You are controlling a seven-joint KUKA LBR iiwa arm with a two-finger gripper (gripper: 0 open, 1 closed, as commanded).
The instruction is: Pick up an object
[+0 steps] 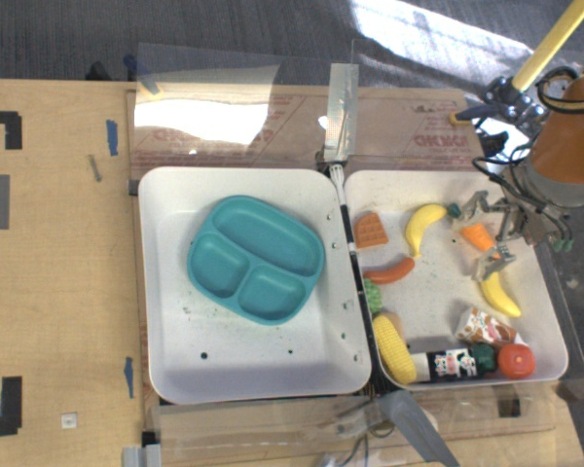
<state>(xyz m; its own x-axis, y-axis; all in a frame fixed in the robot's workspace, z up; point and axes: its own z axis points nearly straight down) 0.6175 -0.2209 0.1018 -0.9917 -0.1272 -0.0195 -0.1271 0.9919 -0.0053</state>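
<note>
Carrot: small orange piece at the far right of the right bin, between the fingers.
Gripper: low over that spot, fingers clamped on the carrot.
Neighbours: banana left of it, second banana just nearer.
Near edge: corn, bottle, tomato.
Left bin: holds a teal divided plate.

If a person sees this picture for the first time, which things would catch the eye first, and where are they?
Most striking is the teal divided plate, lying alone in the left bin. Next comes the colourful toy food crowded in the right bin: a yellow banana, a corn cob and a red tomato near its front edge. At the right bin's far right side, the gripper hangs over a small orange carrot.
</note>
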